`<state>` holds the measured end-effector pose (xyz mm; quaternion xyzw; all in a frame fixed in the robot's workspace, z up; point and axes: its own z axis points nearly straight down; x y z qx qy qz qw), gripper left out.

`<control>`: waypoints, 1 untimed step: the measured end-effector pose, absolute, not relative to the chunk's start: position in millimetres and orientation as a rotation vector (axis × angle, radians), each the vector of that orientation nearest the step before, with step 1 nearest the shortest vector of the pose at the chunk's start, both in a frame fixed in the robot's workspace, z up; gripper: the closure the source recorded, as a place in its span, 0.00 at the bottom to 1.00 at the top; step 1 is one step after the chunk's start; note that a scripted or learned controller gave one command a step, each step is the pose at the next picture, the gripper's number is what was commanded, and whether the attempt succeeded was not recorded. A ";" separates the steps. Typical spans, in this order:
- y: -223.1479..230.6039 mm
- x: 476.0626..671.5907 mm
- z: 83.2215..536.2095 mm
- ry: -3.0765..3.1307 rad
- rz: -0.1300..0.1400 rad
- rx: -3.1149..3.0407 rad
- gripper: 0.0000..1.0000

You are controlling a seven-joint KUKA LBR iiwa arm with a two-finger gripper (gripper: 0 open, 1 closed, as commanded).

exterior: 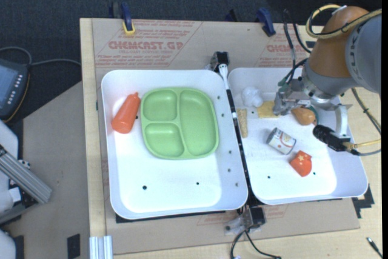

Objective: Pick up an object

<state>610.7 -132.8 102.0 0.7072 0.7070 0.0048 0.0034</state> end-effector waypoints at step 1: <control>-125.4 609.6 149.0 2.219 0.005 2.216 1.00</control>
